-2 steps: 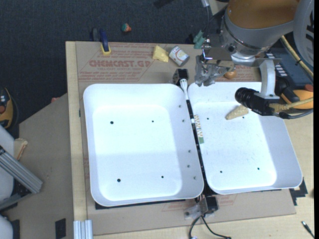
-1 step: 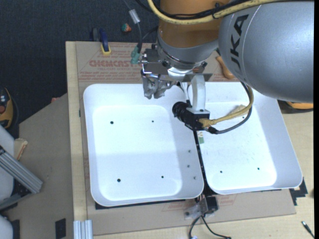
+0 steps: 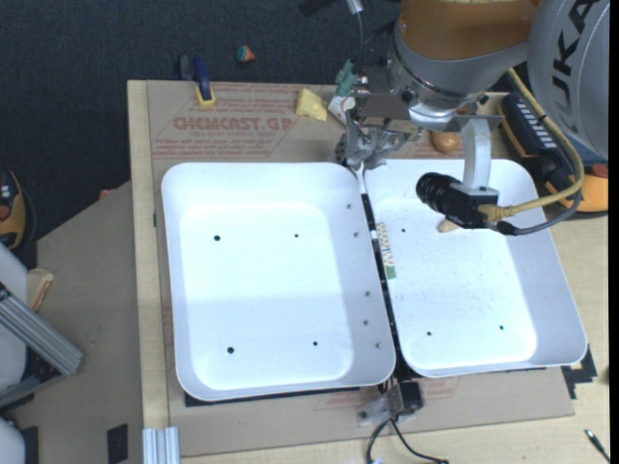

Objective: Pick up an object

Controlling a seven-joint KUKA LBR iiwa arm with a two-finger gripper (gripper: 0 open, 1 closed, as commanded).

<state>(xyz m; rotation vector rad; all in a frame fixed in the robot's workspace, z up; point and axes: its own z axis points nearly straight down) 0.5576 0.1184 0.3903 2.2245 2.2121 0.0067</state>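
Object point(image 3: 451, 224) lies in right bin point(image 3: 542, 288).

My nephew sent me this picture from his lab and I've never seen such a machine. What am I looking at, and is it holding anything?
One camera looks down at a slant on a bench. The big grey and orange shape at top right is a robot arm. Its gripper hangs over the far rim where two shallow white bins meet: the left bin and the right bin. A small yellow object lies on the board behind the bins. I see nothing between the fingers.
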